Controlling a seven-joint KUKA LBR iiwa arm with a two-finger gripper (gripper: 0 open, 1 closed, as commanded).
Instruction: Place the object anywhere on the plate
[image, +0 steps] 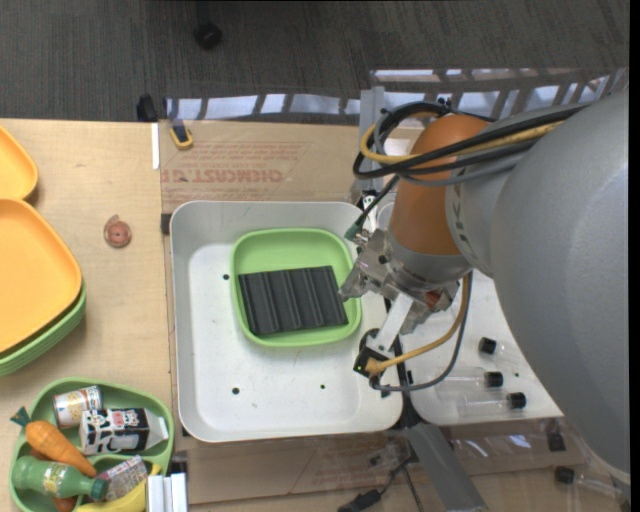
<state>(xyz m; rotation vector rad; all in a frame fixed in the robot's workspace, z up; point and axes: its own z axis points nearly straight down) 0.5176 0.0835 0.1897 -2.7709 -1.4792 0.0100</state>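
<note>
Camera view, looking down at a slant: a dark ribbed rectangular block (292, 300) lies flat on the green plate (262, 247), which sits in the upper half of the left white bin (205, 400). The block covers most of the plate floor, its lower right corner close to the plate rim.

The arm (440, 200) reaches in from the right; its orange band hangs over the wall between the bins. The pincer (352, 280) is at the plate's right rim, just beside the block's right edge. Whether it is wide, narrow or touching the block cannot be told; the wrist hides it.

Step in hand, as judged: placement appears done, with release or retreat pending. The next move calls for a straight lift clear of the plate rim before any sideways travel, so the block is not dragged.

Open room: bare bin floor lies below and left of the plate. To the right, the bin wall and hanging yellow cables (420, 350) crowd the wrist.
</note>
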